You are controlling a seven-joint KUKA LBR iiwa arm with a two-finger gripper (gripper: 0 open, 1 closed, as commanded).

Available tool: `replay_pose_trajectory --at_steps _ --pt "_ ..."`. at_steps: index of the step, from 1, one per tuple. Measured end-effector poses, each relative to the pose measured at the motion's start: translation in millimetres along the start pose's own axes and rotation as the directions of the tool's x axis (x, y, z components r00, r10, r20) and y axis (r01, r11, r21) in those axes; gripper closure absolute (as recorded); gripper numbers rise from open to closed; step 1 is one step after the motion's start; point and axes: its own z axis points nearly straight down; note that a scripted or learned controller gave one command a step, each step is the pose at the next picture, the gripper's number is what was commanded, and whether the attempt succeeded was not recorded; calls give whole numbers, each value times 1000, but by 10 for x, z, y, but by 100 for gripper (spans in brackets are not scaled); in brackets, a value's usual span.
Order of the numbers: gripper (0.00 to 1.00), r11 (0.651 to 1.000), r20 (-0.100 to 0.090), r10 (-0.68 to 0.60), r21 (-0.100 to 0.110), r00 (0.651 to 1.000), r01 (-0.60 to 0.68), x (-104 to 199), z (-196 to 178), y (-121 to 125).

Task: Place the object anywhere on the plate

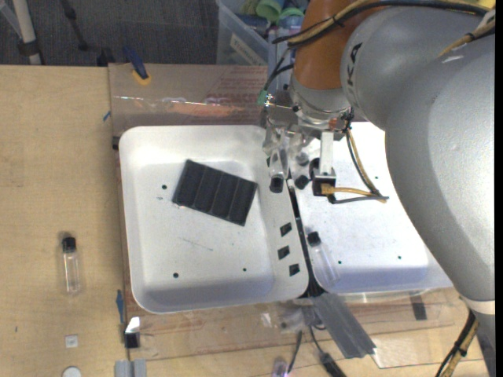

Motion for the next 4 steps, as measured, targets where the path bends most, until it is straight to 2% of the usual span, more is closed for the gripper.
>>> replay_pose_trajectory --at_steps 1,2,3,4 --pt "100 996 0 86 4 996 -86 267 -110 -545" --pt "100 890 1 457 0 890 -457 372 -196 -164" --pt "100 864 2 503 4 864 -503 855 -22 -618" --pt "100 783 -2 622 1 783 -622 1482 -65 -501"
